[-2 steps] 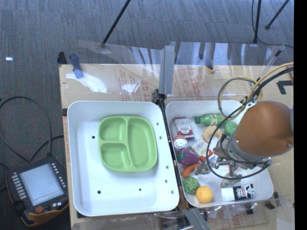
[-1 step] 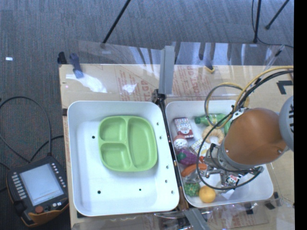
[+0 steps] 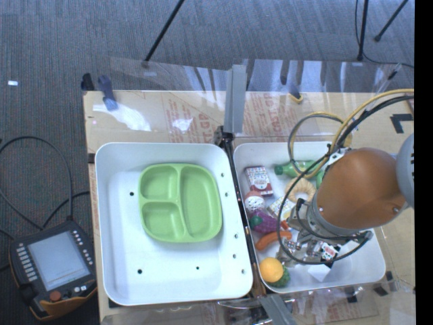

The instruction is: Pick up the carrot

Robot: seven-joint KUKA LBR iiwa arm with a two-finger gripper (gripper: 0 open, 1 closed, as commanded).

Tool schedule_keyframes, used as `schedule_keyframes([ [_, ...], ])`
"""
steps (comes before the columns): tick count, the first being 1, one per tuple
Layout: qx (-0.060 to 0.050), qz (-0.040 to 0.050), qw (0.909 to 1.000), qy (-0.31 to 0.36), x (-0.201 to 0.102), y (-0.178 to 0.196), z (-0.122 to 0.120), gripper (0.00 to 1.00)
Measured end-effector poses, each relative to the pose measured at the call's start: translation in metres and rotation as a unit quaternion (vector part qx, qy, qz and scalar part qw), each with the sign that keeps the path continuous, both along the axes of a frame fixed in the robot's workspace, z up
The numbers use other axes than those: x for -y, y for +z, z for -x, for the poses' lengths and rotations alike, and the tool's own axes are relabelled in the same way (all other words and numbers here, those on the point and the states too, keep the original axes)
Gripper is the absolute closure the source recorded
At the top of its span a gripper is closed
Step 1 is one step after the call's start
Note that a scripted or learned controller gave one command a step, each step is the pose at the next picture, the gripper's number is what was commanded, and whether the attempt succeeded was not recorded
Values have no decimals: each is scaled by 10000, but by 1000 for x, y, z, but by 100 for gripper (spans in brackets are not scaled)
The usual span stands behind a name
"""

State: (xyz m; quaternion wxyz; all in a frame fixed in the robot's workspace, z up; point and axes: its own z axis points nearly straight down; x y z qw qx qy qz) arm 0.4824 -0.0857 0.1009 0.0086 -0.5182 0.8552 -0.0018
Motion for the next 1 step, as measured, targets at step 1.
schedule_keyframes([
  [1,-72,24,9964,841,62,59,6,100],
])
